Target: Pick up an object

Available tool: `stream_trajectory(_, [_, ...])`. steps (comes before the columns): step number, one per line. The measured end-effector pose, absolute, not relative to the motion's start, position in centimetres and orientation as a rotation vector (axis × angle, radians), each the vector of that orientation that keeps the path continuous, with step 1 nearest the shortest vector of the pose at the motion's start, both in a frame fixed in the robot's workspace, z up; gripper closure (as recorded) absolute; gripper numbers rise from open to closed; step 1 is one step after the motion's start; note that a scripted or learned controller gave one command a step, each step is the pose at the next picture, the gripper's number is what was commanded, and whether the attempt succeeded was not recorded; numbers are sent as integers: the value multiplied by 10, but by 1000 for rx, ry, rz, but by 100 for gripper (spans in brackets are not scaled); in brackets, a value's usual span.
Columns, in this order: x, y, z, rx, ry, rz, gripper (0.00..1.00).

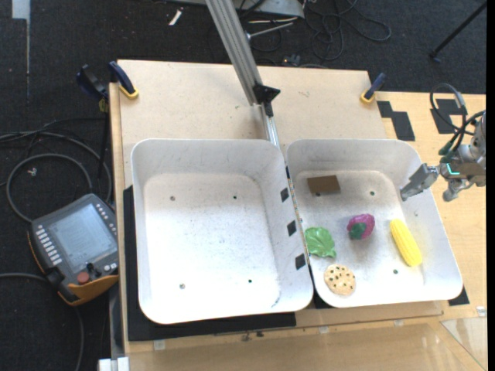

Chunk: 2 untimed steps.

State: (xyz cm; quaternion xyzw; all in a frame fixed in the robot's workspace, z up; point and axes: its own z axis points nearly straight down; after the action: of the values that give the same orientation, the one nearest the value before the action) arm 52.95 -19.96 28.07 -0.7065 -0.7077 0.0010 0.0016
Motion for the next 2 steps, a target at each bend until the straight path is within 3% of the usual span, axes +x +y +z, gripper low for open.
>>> stream_trajectory(1, [530,-199,283,-2220,-2224,0,0])
stream_trajectory(2, [535,-208,226,-2220,-2217,5,0])
